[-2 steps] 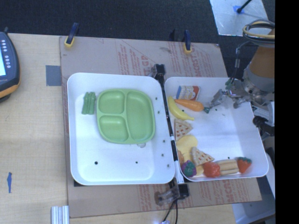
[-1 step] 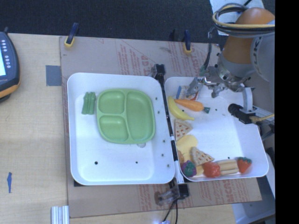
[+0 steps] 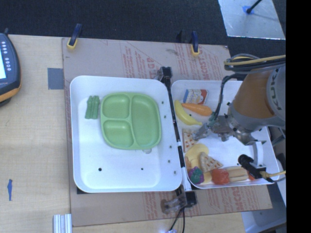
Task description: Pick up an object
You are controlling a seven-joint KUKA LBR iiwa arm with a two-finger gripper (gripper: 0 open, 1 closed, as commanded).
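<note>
From my station I see the arm (image 3: 257, 98) reaching in from three o'clock, its orange band over the right bin (image 3: 265, 181). The gripper (image 3: 206, 129) sits low over that bin's middle; how its tips are set I cannot tell, as they blur into the clutter under them.

The candidates for picking all lie in the right bin. At its twelve o'clock end is a small white carton (image 3: 195, 96). Just below it an orange carrot (image 3: 197, 108) lies across a yellow banana (image 3: 186, 115), both at about ten o'clock from the gripper. Towards six o'clock I see a yellow piece (image 3: 194, 154), a pizza slice (image 3: 210, 163), a purple grape bunch (image 3: 196, 173), a red tomato (image 3: 220, 177) and a tan bread stick (image 3: 238, 174), packed close together.

The left bin (image 3: 87, 174) holds a green divided plate (image 3: 131, 120), and a green bean bundle (image 3: 92, 107) lies at the plate's nine o'clock, just beside it.
</note>
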